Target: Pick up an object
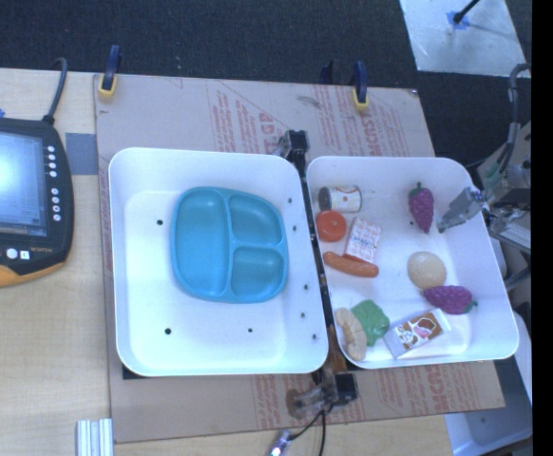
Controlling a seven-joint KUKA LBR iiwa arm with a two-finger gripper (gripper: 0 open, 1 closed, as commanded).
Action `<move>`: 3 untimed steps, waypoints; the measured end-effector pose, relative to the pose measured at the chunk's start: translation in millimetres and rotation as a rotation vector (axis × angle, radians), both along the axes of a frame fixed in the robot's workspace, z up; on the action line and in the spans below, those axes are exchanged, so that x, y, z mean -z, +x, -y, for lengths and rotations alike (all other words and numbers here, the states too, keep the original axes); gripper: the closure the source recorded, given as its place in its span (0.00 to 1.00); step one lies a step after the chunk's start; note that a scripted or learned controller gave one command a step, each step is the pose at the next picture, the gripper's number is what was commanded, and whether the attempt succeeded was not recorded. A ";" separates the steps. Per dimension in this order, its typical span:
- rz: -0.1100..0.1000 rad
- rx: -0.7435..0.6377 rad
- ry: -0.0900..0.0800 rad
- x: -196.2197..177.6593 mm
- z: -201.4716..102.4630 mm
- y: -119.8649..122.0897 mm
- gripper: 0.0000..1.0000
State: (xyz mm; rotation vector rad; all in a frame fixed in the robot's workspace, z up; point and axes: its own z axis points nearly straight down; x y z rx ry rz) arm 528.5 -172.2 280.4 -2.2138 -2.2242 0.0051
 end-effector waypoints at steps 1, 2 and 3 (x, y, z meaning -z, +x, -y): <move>-0.002 0.000 0.001 155.2 39.6 20.5 0.00; 0.000 -0.002 -0.001 188.9 7.5 76.1 0.00; 0.003 -0.001 0.000 188.1 26.4 128.2 0.00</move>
